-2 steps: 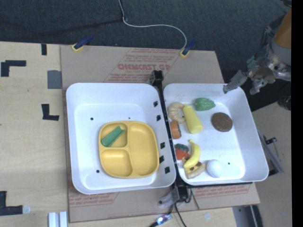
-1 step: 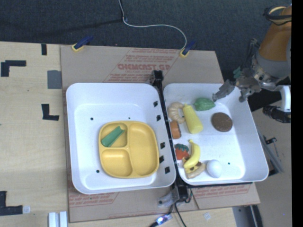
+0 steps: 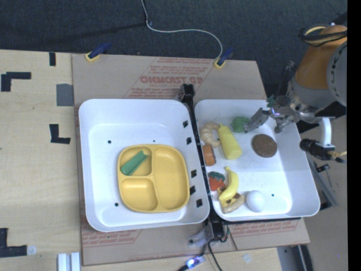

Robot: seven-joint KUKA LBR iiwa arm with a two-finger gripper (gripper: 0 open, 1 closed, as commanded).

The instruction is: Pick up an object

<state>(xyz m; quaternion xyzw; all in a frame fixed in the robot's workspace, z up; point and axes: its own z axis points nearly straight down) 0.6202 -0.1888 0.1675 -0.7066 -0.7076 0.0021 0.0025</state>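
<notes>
target: brown disc (image 3: 264, 145) flat in right bin (image 3: 299, 202), just below fingers, no long axis | gripper (image 3: 268, 117) spread wide, holding nothing | green lump (image 3: 240, 124) just left of fingers | yellow block (image 3: 229, 141) further left

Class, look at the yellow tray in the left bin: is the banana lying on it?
No. The banana lies in the right bin; the tray holds a green piece.

Bright toy colours fill my two white bins (image 3: 90, 151).
I see a yellow tray (image 3: 163, 182) bearing a green piece (image 3: 133, 163); opposite, a yellow banana (image 3: 230, 185), white egg (image 3: 255, 200) and brown disc (image 3: 264, 145).
</notes>
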